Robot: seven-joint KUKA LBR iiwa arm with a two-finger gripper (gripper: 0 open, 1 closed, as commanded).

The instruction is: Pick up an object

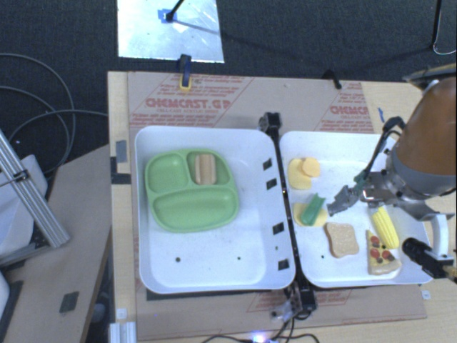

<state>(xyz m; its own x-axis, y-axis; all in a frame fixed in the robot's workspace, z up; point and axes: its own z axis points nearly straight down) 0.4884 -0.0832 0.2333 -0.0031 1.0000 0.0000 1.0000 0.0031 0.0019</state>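
The desk [235, 95] carries two shallow white bins side by side, and the sorting between them looks deliberate. The left bin [153, 259] holds a green divided plate [191, 191] with a small tan, sausage-like piece [205, 168] lying in its upper right compartment. The right bin [335, 147] holds loose toy foods spread apart, presumably so that each can be grasped on its own: a yellow piece [303, 172] near the upper left, a green piece [312, 209] lower down with a yellow scrap just beside it, a slice of bread [343, 239], a pizza wedge [382, 256] near the front right corner, and an ear of corn [385, 224] between the bread and the arm.

The arm enters from the right and leans low over the right bin, its claw [341, 200] pointing left toward the green piece. The claw hangs just beside that piece, close to its right edge. Whether it touches the piece is hard to judge at this slant. The dark fingers blur together against the bin floor, so I cannot tell whether they are spread or closed, and nothing shows between them. No object looks lifted; all lie flat on the bin floor.

The green piece is the likely target, being nearest the claw. Sitting so near the yellow scrap, it may get nudged aside in a grasp.
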